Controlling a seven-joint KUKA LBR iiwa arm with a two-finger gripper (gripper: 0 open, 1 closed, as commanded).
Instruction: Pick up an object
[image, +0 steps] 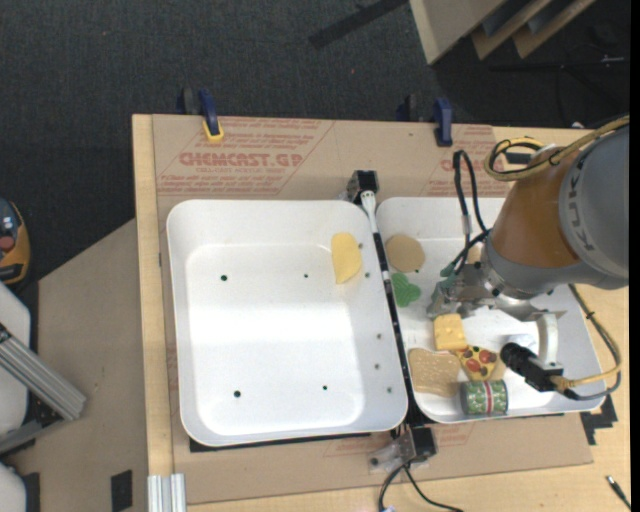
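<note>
Arm (560, 215) enters from the right of the frame, grey body with orange band, wrist bent down over the right bin (425, 212). Gripper (452, 295) sits low in the middle of that bin, just above the yellow cheese wedge (450, 333); whether the claw is spread or pressed together cannot be told from this angle, and nothing is seen pinched.

Right bin contents, all left of or below the gripper: round tan cookie (405, 252) toward the upper left corner, green piece (405, 291) just below it, toast slice (433, 371) at the lower left, small red and yellow item (478, 361) beside the toast, green can (484, 398) lying on its side at the bottom edge.

Left bin (200, 330): one yellow chip-shaped piece (346, 258) near its upper right corner, well apart from the gripper.

Both bins rest on a brown board (270, 155).
</note>
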